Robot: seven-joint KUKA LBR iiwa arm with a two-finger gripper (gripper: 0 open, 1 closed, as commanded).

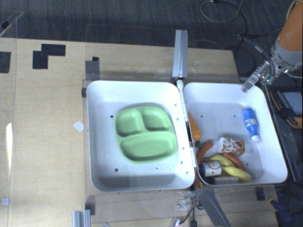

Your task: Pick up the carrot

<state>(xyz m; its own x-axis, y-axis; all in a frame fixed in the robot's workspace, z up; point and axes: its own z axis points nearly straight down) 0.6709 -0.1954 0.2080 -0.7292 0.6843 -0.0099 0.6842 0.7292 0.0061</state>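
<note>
The carrot (193, 127) is a slim orange piece lying along the left wall of the right bin (222, 98), about halfway down. My gripper (249, 84) hangs over the bin's far right corner, well away from the carrot and above the bin's rim. Nothing shows in it. The orange band of the arm (290, 32) rises behind it at the upper right.
A blue bottle (251, 122) lies near the right wall. A snack packet (231, 146), a red sausage (205, 150), a banana (233, 170) and a small can (211, 170) crowd the near end. The left bin (102, 126) holds a green divided plate (146, 132).
</note>
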